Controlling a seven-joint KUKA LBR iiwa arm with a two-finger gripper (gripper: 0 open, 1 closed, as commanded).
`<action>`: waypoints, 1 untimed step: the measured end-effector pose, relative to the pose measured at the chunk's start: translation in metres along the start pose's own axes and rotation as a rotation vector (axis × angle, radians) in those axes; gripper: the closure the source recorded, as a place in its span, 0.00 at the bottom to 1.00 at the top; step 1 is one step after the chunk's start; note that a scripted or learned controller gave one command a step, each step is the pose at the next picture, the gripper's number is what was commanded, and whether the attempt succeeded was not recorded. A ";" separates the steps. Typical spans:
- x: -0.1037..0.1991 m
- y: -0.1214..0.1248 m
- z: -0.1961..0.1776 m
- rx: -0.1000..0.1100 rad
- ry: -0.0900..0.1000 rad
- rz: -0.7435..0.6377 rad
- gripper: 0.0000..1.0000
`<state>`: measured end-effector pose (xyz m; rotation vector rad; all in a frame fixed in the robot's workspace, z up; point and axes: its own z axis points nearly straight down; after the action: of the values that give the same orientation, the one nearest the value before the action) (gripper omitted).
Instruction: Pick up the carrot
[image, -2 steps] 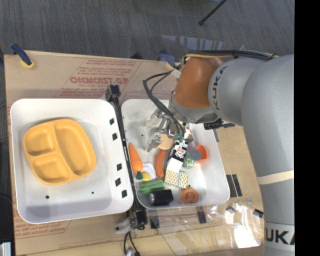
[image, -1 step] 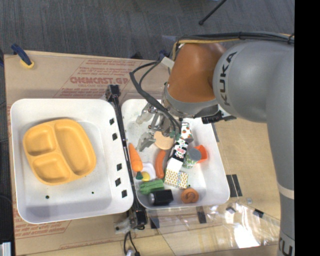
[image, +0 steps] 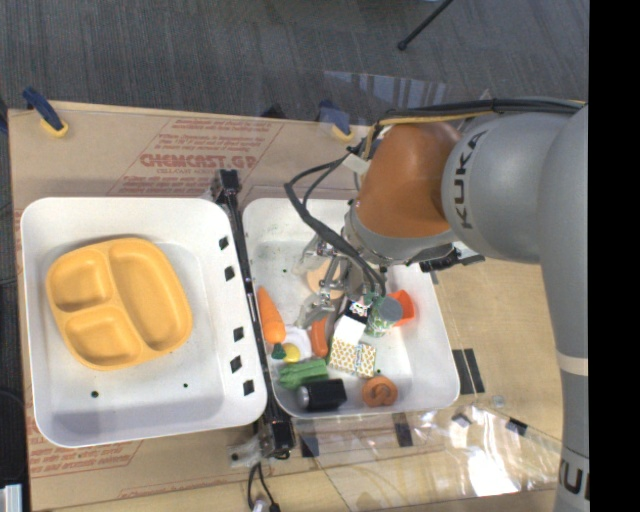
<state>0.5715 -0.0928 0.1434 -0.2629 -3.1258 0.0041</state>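
Note:
The carrot (image: 270, 312), orange and tapered, lies along the left wall of the right bin (image: 440, 360), its tip pointing toward the far side. My gripper (image: 330, 296) is lowered into the middle of that bin, a short way right of the carrot and apart from it. Just below the gripper lies a shorter orange-red piece (image: 320, 339). The arm's orange band and grey wrist hide the far part of the bin.
Toys crowd the right bin's near half: a green piece (image: 302, 372), a black cylinder (image: 322, 394), an orange round piece (image: 378, 390), a patterned box (image: 352, 354) and a red piece (image: 403, 302). The left bin (image: 40, 400) holds a yellow divided plate (image: 118, 300).

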 end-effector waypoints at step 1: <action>-0.036 -0.048 0.053 -0.001 -0.004 0.109 0.00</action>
<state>0.5990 -0.1462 0.0900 -0.4330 -3.1107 0.0029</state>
